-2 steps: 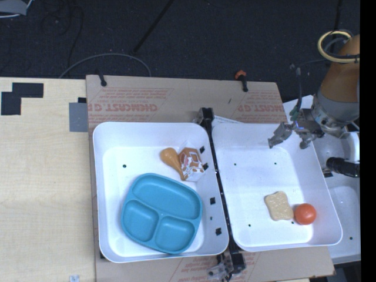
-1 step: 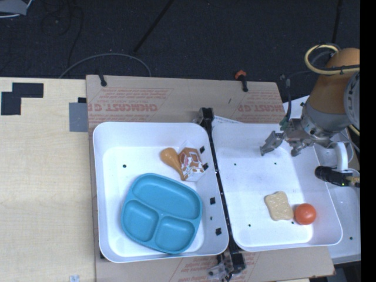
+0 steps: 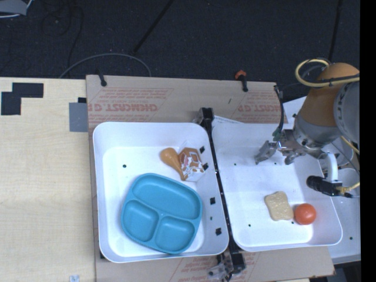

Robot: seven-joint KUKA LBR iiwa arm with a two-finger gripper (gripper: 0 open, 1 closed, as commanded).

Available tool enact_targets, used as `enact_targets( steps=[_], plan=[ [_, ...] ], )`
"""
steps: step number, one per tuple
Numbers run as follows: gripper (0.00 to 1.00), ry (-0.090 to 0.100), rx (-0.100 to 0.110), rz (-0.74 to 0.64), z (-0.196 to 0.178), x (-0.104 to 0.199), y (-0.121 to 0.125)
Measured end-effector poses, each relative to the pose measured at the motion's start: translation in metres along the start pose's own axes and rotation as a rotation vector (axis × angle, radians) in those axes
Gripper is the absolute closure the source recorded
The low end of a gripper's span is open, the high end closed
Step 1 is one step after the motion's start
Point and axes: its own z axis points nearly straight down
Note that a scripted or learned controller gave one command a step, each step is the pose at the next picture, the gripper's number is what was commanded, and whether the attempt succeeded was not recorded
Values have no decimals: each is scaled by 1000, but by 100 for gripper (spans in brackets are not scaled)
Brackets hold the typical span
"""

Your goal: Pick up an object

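A blue divided tray (image 3: 161, 212) lay nearest the lens, filling the lower half of the left bin (image 3: 111, 135), with a tan drumstick-shaped toy (image 3: 171, 157) and a small brown-and-white wrapped item (image 3: 191, 163) touching each other at its twelve o'clock. In the right bin (image 3: 247, 239), a beige bread-like piece (image 3: 278, 206) sat at about five o'clock from the bin's centre, with a red tomato-like ball (image 3: 304, 214) just beside it at its three o'clock. The gripper (image 3: 274, 150) hung over the upper part of that bin, at roughly twelve o'clock from the bread piece and well apart from it; its fingers (image 3: 262, 153) appeared spread, pointing toward nine o'clock, with nothing between them. The grey arm (image 3: 324, 107), its orange band bulking at the right edge, reached in from three o'clock with the wrist angled down and leftward. The step in hand looked like the approach before any grasp: no object had been lifted. The next move would likely call for the gripper to travel toward six o'clock, settle over the bread piece or the ball, descend with fingers straddling it, and close. The ball's closeness to the bread could crowd a finger.
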Motion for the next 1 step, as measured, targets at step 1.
enact_targets(
  steps=[1],
  plan=[
    [100, -1, -2, 0, -12, -1, 1]
  ],
)
